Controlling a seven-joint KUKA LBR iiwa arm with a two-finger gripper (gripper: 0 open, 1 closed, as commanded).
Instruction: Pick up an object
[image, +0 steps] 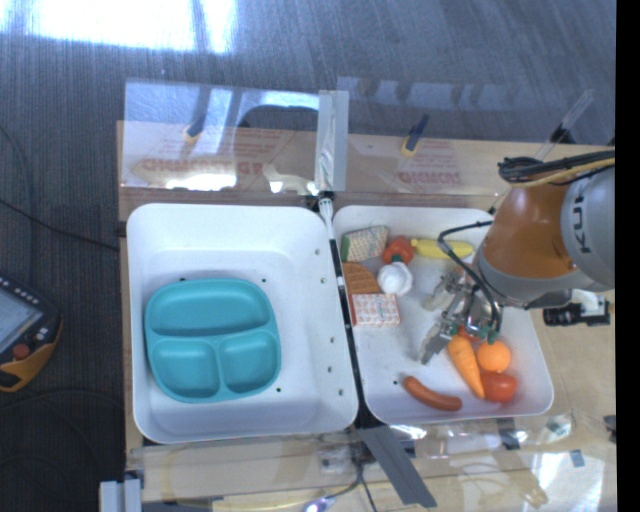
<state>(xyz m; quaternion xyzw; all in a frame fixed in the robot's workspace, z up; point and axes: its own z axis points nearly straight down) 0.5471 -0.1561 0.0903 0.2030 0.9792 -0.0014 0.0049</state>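
Grey metal fingers of the tool (447, 318) hang over the middle of the right bin (530, 400), reaching in from the arm (540, 245) with its orange band at the right. The fingers stand apart with nothing between them, so the tool is open and holds no object. One fingertip lies just beside the top of the carrot (464, 366), though contact cannot be judged.

The right bin holds all the loose objects. The carrot lies tilted in the near right part, with an orange (493, 356) touching its right side and a red tomato (500, 386) just below that. A red sausage (432, 393) lies near the front wall, to the left of the carrot. To the left of the tool, a pale patterned box (375, 311) and a brown cracker (361, 278) lie along the inner wall. A white bottle (393, 280) with a red cap sits beside them. At the far end lie a greenish packet (365, 243), a small red and green item (400, 248) and a yellow banana (443, 249).

The left bin (290, 225) holds one teal divided plate (211, 337) with three compartments, lying flat toward its left side. Both bins rest side by side on the desk (580, 360), with clear plastic panels (230, 150) standing behind them.
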